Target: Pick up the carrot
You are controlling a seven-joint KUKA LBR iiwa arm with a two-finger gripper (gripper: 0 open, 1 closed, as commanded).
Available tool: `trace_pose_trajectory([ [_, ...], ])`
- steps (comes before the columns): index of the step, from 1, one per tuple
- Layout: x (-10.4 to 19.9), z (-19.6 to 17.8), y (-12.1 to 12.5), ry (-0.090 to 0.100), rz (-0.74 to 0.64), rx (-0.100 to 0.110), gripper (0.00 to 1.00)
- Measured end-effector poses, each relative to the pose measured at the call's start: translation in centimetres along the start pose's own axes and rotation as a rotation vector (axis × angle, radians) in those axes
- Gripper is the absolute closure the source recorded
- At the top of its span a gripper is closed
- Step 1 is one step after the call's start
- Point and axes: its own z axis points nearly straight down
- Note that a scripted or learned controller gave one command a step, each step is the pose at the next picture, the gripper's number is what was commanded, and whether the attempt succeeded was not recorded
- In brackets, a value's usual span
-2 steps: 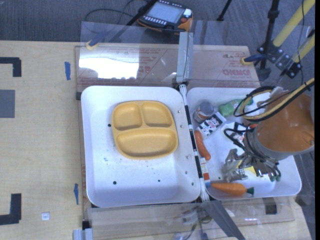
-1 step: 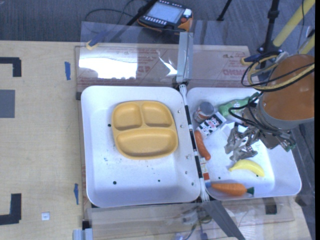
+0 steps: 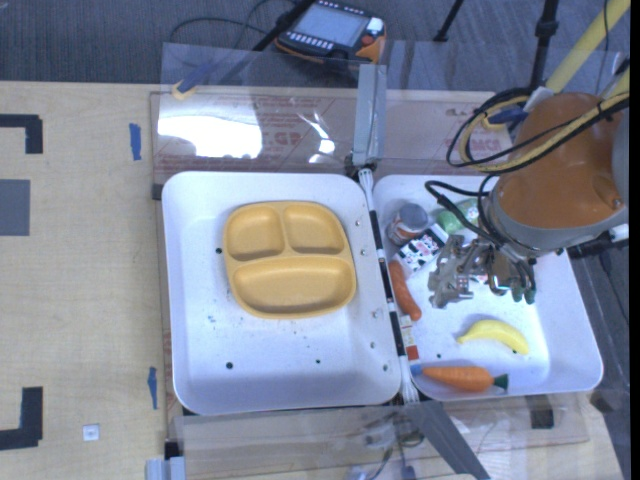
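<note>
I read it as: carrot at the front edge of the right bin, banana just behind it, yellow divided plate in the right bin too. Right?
Not quite. The carrot and banana are as you say, but the camera view shows the yellow divided plate in the left bin, not the right bin.

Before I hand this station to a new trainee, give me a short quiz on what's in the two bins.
1. True or false: the yellow divided plate sits in the left bin.
2. Which lies nearest the right bin's front edge? A banana B carrot C can
3. Fill in: the gripper hovers over the ___ bin.

Key: 1 true; 2 B; 3 right
</note>
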Motion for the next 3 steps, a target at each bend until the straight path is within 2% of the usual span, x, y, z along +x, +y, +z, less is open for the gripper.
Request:
trace_pose_trajectory([
  [1, 2.3, -2.7, 1.1, 0.001, 0.162, 0.001, 1.00],
  [2, 4.3, -2.4, -0.9, 0.008, -0.334, -0.001, 1.00],
  [3, 1.9, -12.7, -0.8, -0.001, -0.084, 0.000, 1.00],
])
